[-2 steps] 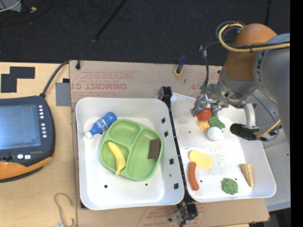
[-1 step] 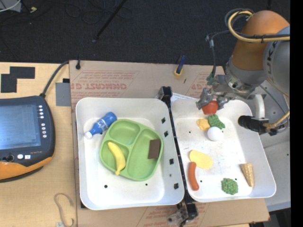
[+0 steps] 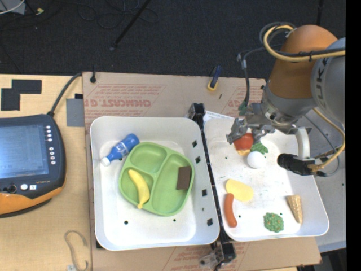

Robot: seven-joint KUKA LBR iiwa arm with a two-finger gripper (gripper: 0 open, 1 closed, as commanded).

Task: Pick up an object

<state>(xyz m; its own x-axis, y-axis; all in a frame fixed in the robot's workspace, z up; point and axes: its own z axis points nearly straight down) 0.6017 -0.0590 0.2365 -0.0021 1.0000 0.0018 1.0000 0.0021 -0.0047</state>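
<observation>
From my overhead camera, the things closest to me sit along the near edge of the right bin [image 3: 316, 222]: a green broccoli-like clump [image 3: 274, 222], a red sausage [image 3: 230, 209] lying lengthwise beside the divider, and a tan ice-cream cone [image 3: 295, 208] towards the right wall. Just behind the sausage lies a flat yellow piece [image 3: 240, 190], touching or almost touching its far end. Further back in that bin I see a white egg [image 3: 256, 160], with a small green leafy bit [image 3: 260, 148] just beside it.

The pincer [image 3: 243, 138] hangs over the far left part of the right bin, and a red-orange object [image 3: 243, 143], perhaps a tomato or strawberry, sits right under its tips. I cannot tell from here whether the object is between the fingers or simply beneath them, nor whether the pincer is released or clenched. The grey arm [image 3: 299, 89] with its orange band comes in from the right.

In the left bin [image 3: 104, 208] there is a green divided plate [image 3: 158, 179]. A banana [image 3: 139, 187] lies in its left compartment and a brown rectangular block [image 3: 184, 178] in its right one. A blue and white bottle [image 3: 120, 149] lies on its side just behind the plate, near the bin's far left corner.

On the surface [image 3: 34, 89] to the left of the bins rests a control pendant [image 3: 28, 160] with a screen.
</observation>
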